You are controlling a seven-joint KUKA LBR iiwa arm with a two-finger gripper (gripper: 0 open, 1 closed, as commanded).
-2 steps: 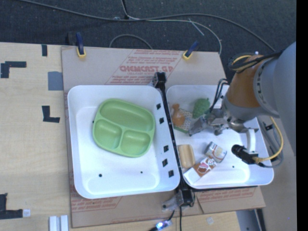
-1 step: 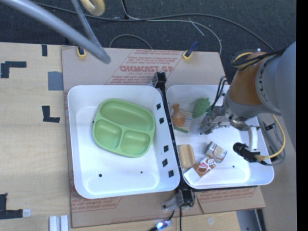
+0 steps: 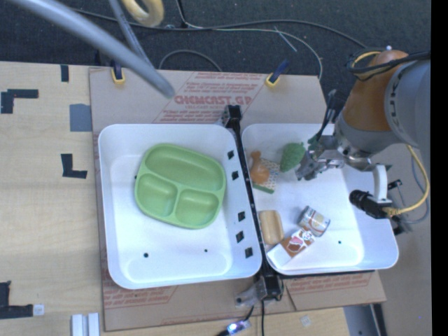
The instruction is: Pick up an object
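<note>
The gripper (image 3: 309,168) is seen low over the right bin (image 3: 371,257), just beside a green object (image 3: 292,155) near the bin's upper middle. Whether anything is gripped cannot be told, so no pick can be counted as done. The other candidates lie on the bin floor: an orange item (image 3: 260,171) by the divider, a tan block (image 3: 271,227), a small can (image 3: 314,220) and a red-and-white packet (image 3: 299,243). A green divided plate (image 3: 180,185) is set in the left bin (image 3: 119,250). The grasp and the lift are judged to remain.
</note>
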